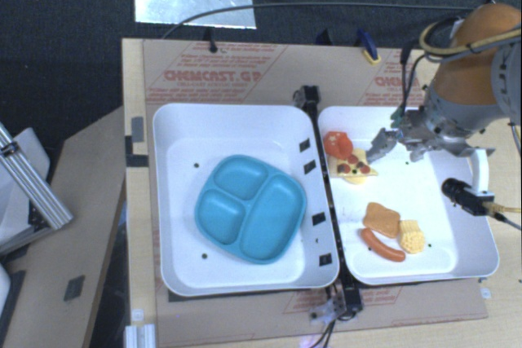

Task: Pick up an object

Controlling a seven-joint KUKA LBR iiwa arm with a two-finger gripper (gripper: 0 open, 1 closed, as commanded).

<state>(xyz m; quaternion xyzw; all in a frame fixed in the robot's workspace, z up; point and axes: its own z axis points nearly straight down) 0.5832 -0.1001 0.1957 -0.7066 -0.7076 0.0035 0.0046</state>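
In the right bin (469, 253) lie several toy foods. A red piece (337, 144) sits at the bin's far left, with a yellow pizza slice (356, 169) just in front of it. Nearer the front are a brown bread piece (381, 218), a sausage (383, 244) and a round cracker (412, 239). My gripper (380, 146) hangs over the far part of this bin, just right of the red piece and the pizza slice. It points down and left toward them, and nothing shows in its grasp.
The left bin (175, 175) holds a blue divided plate (249, 208). A black divider with clips (320, 200) runs between the bins. The grey arm with its orange band (481, 33) fills the upper right. A black part with a cable (465, 196) juts over the right bin's right side.
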